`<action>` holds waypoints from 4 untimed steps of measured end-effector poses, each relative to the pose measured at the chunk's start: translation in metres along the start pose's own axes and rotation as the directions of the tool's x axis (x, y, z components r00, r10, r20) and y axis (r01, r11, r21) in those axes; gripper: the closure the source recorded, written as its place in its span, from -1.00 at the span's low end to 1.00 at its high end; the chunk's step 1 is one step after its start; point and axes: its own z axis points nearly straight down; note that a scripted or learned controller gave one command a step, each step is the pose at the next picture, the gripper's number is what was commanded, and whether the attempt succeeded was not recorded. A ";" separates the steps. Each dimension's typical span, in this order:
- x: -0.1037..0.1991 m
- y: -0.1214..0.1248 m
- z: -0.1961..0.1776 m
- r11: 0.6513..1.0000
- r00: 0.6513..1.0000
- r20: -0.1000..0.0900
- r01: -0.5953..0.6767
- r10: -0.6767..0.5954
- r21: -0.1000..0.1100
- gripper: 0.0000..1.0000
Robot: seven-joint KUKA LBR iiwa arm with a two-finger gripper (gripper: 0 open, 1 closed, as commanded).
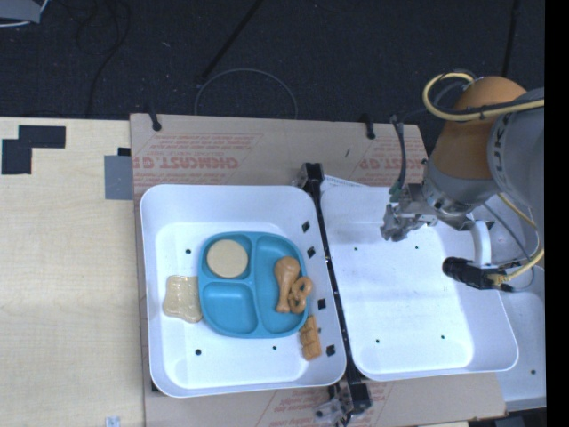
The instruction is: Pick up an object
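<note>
Locate the blue plate (238,314) in the left bin (156,229) and take it as the reference.

Find a round tan disc (227,258) in the plate's upper-left compartment and a knobbly tan piece (292,285) in its right compartment. Both sit low behind the plate's ridges, presumably placed as play food. Note a flat tan slab (183,299) just left of the plate, touching its rim, and a small tan chunk (309,338) just beyond its lower-right corner. Treat any of these four as a candidate for the pick.

Find the gripper (400,222) well right of the plate, past the black divider (320,265), over the upper part of the right bin (427,327). Cannot tell how far open it is at this resolution. See nothing in its grasp. Judge it parked away from every candidate, so expect a traverse leftward across the divider before any descent.

Observe smooth white bin floors with small dark holes. Note a brown printed board (222,158) beneath both bins, pale wood bench (62,265) left of the plate, and dark floor with loose cables (249,87) behind it.
</note>
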 end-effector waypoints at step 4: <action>0.103 -0.013 -0.088 1.000 1.000 -0.002 0.004 -0.004 0.005 1.00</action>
